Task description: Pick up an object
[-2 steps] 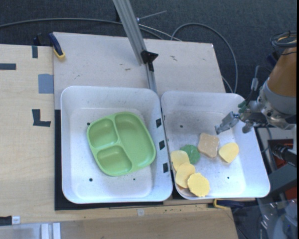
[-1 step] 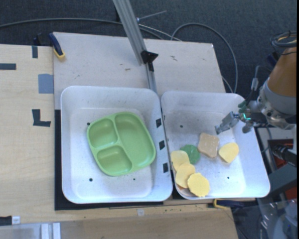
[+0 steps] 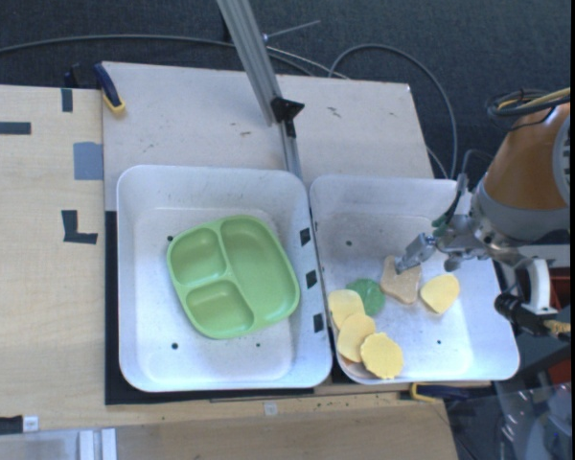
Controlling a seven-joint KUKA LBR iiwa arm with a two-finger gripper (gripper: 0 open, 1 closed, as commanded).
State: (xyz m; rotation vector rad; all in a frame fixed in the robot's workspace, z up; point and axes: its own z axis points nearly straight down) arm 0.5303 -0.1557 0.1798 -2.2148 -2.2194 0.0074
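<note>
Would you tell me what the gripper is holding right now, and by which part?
Cannot be told: the gripper sits over the tan piece, but nothing shows between its fingers.

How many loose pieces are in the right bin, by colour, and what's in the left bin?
Yellow pieces: 4
Tan piece: 1
Green piece: 1
Green divided plate, left bin: 1
Total: 7

A robotics lab — taped bench (image 3: 38, 209), loose cables (image 3: 441, 84) (on dark carpet), two white bins (image 3: 134, 257).
</note>
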